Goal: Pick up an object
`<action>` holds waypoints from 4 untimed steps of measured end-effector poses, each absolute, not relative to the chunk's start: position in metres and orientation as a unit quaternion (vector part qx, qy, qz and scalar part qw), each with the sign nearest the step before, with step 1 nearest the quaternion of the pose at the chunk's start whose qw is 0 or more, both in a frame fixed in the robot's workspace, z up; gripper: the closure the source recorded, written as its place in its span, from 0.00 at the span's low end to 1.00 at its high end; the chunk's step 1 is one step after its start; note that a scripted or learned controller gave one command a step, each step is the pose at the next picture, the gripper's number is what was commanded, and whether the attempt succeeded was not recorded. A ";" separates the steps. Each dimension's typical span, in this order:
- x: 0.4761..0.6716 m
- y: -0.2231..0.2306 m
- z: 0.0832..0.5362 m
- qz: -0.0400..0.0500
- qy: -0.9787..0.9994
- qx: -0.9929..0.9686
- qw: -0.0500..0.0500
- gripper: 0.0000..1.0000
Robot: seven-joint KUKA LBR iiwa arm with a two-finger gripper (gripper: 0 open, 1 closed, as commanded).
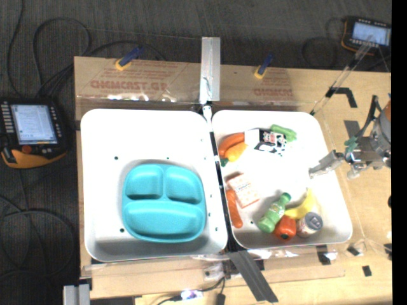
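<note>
The biggest risk from here is a grab that closes on a tangle instead of one thing. The gripper (325,164) sits at the right bin's (331,138) right rim, and what shows of it is a pale finger-like part poking over the rim toward the bin's middle. Whether the jaws stand wide or narrow I cannot tell, and nothing is visibly between them.

The closest candidates are crowded. Just below and a little inward of the jaws lies a pile at the bin's near right corner: a yellow piece (306,203), a small can (311,222), a red-orange piece (285,229) and a green bottle (274,212), all touching or overlapping. A descent there could wedge a finger against one item and knock the rest aside, or pinch the bottle's round body so that it squirts out. The bin wall beside the jaws is a second hazard — a drop too close to it could catch the rim.

Farther inward from the jaws, across bare bin floor, lies a small pink-and-white box (243,190), flat and well apart from the pile; flat things give the fingers little to bite. Beyond the jaws, toward the far wall, are a green item (282,133) touching a black-and-white card (269,143), and an orange vegetable (231,144) nearer the divider. The left bin (102,132), with its blue divided tray (164,201), is well away from the jaws — no likely target there.
</note>
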State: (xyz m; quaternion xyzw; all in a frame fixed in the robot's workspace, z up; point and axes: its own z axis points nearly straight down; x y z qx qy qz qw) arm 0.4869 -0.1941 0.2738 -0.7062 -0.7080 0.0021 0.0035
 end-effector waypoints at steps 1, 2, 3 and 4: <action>0.487 -0.189 0.310 0.001 -0.727 -0.687 0.003 0.00; 0.484 -0.186 0.187 0.002 -0.713 -0.701 0.004 0.00; 0.489 -0.212 0.086 -0.007 -0.780 -0.626 0.007 0.00; 0.491 -0.213 0.093 -0.006 -0.779 -0.627 0.003 1.00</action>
